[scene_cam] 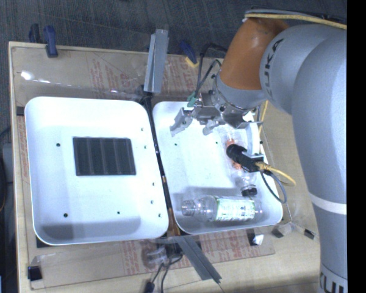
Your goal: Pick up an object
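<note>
Gripper (194, 126) hovers over the right bin (195, 170), up at its 12 o'clock end, and its two fingers stand apart with nothing between them, so no grasp yet. The likeliest target, a clear plastic bottle (222, 209), lies on its side along the 6 o'clock wall of that same bin, well apart from the fingers. The left bin (49, 182) offers nothing loose to take, just a dark grille (104, 156) in its floor. By my reading, the whole pick is ahead: travel toward 6 o'clock, descend, close, lift.
</note>
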`<state>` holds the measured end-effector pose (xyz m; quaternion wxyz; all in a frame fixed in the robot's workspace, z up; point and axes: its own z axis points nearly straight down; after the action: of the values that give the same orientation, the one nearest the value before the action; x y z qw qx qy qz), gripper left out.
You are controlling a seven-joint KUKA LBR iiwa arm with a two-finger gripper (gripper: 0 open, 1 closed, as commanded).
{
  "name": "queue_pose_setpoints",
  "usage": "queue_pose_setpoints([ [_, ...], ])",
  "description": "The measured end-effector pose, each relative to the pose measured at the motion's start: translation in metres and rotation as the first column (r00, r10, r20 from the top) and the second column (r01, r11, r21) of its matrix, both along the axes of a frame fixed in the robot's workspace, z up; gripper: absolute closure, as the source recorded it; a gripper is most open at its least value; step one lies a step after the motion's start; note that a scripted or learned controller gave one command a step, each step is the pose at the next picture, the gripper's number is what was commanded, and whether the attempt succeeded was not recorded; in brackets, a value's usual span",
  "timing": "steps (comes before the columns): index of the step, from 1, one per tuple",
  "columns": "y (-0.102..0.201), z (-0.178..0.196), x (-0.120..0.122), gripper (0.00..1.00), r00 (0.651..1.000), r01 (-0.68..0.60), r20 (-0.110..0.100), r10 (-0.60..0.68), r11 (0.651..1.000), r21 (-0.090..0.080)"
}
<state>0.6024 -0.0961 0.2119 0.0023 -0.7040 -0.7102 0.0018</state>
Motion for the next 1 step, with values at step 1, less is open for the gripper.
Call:
queue_pose_setpoints([
  [1,-0.0623,0.0163,-0.0109,0.00,0.998,0.065,0.002,-0.065,0.998,-0.003],
])
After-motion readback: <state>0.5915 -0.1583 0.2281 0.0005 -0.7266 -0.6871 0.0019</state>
